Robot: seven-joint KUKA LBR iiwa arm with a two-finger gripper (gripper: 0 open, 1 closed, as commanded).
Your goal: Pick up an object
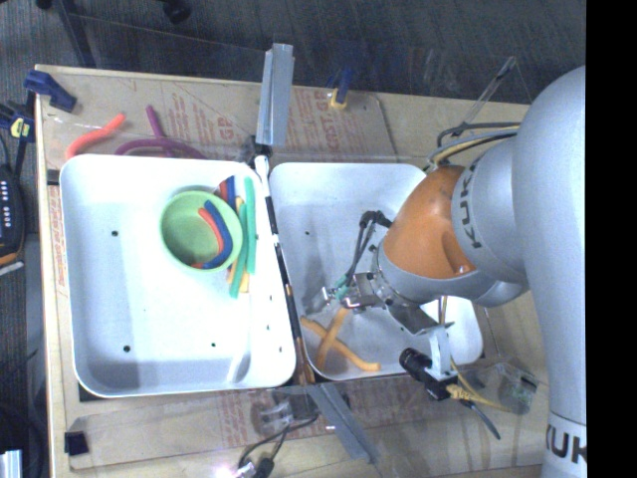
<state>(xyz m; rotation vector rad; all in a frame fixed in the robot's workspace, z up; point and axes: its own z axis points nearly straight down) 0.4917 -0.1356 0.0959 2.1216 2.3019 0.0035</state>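
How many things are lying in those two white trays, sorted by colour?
Green bowl: 1
Green stick: 1
Orange Y-shaped piece: 1
Red, blue and yellow pieces at the bowl: overlapping, cannot count them apart
Total clearly separable: 3

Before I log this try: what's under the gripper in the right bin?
An orange Y-shaped piece lies on the right bin floor below the gripper; the arm covers the rest.
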